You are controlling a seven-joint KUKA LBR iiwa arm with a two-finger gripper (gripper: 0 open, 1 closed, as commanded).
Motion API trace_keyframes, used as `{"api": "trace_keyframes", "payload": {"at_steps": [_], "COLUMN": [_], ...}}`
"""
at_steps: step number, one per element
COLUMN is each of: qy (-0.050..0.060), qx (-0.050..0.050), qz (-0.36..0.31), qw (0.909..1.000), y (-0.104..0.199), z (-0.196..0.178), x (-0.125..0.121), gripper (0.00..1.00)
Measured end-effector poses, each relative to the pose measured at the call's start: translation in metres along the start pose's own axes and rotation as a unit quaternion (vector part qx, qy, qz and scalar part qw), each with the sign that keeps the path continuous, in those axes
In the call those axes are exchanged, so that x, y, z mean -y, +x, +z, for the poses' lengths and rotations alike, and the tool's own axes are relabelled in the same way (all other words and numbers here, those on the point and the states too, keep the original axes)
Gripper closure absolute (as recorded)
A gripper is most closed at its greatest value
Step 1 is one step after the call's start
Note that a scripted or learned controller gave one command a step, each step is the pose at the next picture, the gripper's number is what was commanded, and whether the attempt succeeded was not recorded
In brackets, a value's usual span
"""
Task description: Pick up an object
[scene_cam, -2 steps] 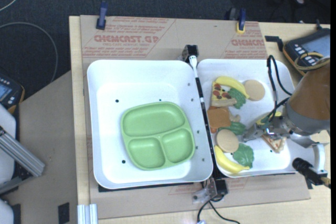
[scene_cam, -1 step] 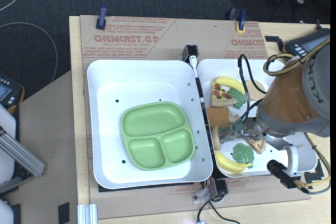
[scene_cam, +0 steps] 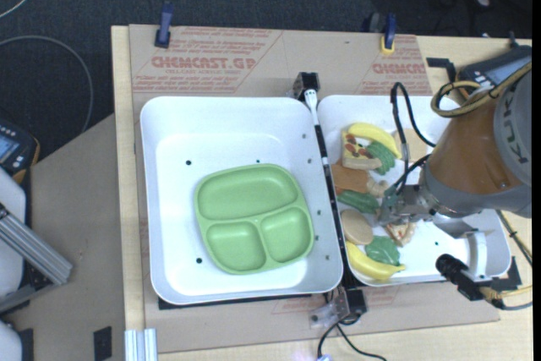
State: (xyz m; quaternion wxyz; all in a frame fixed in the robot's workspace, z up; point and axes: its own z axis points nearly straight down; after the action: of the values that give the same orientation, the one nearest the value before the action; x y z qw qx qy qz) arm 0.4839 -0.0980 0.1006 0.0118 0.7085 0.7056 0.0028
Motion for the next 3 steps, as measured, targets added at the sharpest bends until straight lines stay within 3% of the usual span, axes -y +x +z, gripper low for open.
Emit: {"api": "trace_keyframes", "payload": {"at_steps": [1, 2, 3], "qy": [0.002, 0.001, 0.015], "qx": [-0.006, -0.008, -0.006], "qz": [-0.005, -0.007, 0.002], "qw": [1.0000, 0.9999, 0.9999], "y": [0.032, 0.086, 0.021], "z": [-0.125, -0.281, -0.174], "x": [-0.051, -0.006, 0.003], "gripper": [1.00, 1.00, 1.00]}}
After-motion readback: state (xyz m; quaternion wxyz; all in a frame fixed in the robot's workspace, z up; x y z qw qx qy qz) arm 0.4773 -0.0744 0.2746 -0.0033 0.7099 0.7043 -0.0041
